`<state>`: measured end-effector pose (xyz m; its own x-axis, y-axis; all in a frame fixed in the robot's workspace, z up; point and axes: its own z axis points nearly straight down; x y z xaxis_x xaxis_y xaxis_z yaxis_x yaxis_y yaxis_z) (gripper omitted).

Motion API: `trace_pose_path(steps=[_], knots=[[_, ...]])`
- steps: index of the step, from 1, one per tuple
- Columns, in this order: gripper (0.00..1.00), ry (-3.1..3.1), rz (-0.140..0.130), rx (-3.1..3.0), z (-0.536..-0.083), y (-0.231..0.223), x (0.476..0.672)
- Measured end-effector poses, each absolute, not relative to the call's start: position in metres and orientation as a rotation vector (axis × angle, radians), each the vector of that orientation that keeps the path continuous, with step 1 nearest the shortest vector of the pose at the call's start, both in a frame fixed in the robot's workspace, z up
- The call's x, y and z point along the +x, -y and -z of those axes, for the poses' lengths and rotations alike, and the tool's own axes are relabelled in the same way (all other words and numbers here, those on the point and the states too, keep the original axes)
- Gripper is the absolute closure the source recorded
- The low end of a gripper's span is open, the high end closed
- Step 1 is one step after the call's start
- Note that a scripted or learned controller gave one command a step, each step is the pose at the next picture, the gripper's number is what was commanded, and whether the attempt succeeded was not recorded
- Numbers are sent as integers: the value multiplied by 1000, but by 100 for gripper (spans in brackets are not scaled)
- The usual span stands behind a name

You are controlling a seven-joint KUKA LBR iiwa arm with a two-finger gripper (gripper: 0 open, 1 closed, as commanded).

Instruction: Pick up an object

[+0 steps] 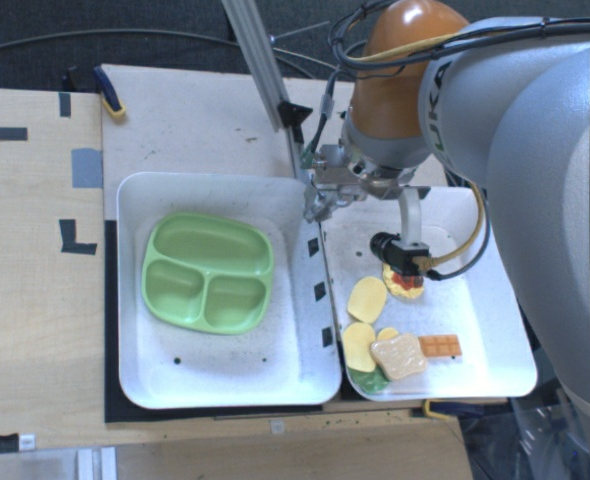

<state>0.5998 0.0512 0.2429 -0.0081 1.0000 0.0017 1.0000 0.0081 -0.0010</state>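
Observation:
Several toy foods lie in the right bin [495, 363], toward its front. A pale yellow oval piece [368, 299] sits above a second yellow piece [359, 345]. Beside them are a tan toast slice [399, 356], an orange waffle bar [439, 346] and a green piece [370, 379] at the front rim. A red and yellow item [407, 287] lies further back, partly covered. My gripper [318, 206] hangs low at the back left corner of the right bin, by the wall between the bins, well behind the foods. Nothing shows in its grasp.
The left bin [135, 368] holds a green divided plate [209, 272]. The arm's grey body and orange band cover the right bin's back and right side. A slanted metal rail [258, 53] runs down toward the gripper. A blue and yellow tool [109, 92] lies on the bench behind.

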Motion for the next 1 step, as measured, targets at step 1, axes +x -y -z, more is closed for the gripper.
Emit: trace_pose_path(steps=[1], knots=[[100,2228,-1,-2212,-242,-101,598]])
